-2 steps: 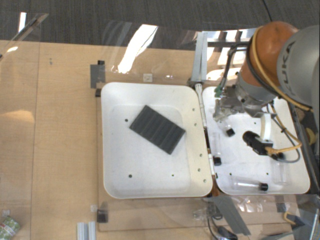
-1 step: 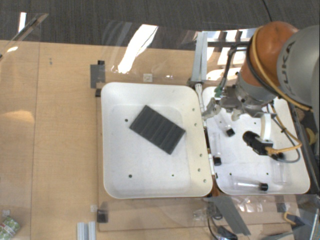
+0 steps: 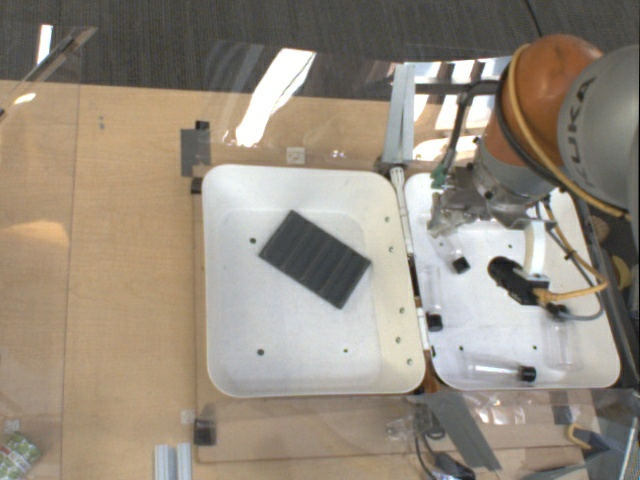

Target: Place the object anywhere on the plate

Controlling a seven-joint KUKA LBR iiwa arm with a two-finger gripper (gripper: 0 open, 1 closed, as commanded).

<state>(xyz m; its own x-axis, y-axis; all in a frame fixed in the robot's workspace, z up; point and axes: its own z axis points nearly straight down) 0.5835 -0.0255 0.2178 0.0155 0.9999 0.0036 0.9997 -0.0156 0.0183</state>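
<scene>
Left bin (image 3: 215, 358): a dark ribbed plate (image 3: 315, 258) lies flat, a little toward 12 o'clock of centre. Its long axis runs from 10 to 4 o'clock.

Right bin (image 3: 600, 368): a clear tube (image 3: 495, 369) lies flat by the 6 o'clock rim. Its long axis runs from 9 to 3 o'clock, with a black tip at the 3 o'clock end. A small black piece (image 3: 459, 264) lies apart, toward 10 o'clock.

The hand (image 3: 447, 218) hangs over this bin's 11 o'clock corner. Whether it is open or closed cannot be told.
</scene>
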